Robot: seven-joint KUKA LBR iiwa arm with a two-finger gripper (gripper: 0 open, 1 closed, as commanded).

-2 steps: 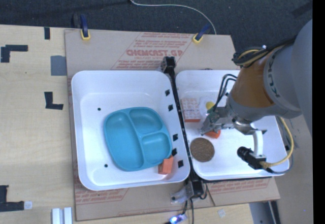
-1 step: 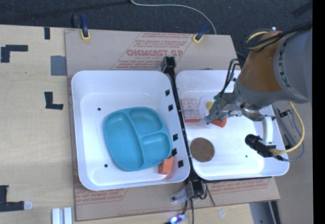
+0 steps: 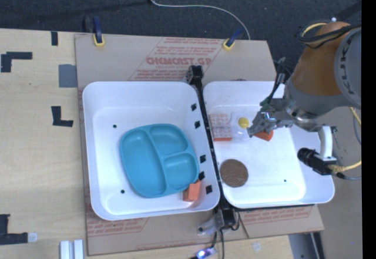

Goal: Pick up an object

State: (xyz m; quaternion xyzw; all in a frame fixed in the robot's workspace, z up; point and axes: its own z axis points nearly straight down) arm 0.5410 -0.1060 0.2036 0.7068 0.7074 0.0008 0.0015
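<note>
In the right bin [image 3: 294,193], my gripper [image 3: 258,128] hangs low over the floor near the middle. A small orange-red piece [image 3: 266,135] lies right under its tip, touching or nearly so; I cannot tell whether it is gripped. A small yellow object [image 3: 242,123] sits just left of the gripper. Beside that lies a pale red-printed packet [image 3: 220,126]. A brown round disc [image 3: 234,172] rests toward the bin's front left.
The left bin [image 3: 97,105] holds a blue divided plate [image 3: 158,159] and an orange block [image 3: 191,192] in its front right corner. A black divider [image 3: 201,128] joins the two bins. The arm's grey body [image 3: 320,84] covers the right bin's far right side.
</note>
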